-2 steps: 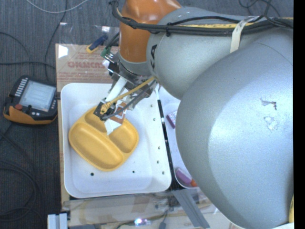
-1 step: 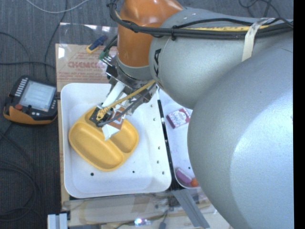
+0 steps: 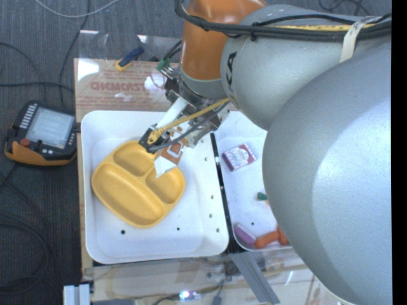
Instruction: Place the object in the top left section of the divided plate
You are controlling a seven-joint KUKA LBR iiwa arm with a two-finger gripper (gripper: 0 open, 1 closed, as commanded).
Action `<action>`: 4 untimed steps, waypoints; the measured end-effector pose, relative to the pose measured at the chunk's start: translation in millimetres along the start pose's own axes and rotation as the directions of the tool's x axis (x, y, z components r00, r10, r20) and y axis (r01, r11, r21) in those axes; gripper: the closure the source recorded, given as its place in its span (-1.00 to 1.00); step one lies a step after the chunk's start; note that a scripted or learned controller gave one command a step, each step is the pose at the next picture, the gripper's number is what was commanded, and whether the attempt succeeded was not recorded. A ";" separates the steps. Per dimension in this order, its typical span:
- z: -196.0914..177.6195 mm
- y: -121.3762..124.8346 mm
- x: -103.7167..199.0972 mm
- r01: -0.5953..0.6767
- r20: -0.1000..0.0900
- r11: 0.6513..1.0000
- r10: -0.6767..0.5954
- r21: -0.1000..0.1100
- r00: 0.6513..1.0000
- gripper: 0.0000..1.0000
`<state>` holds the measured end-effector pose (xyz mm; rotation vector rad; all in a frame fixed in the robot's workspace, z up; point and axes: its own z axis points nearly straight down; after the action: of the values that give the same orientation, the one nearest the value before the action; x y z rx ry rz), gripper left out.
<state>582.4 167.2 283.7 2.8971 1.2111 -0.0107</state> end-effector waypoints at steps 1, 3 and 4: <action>36.8 5.8 51.5 0.002 0.001 1.000 -0.002 -0.002 1.000 1.00; 85.5 28.5 62.5 -0.160 -0.001 0.987 0.160 0.004 0.987 -1.00; 168.8 -16.4 73.9 -0.299 -0.034 0.954 0.299 -0.001 0.954 -1.00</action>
<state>621.7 230.6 114.4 3.0530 0.7600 0.0418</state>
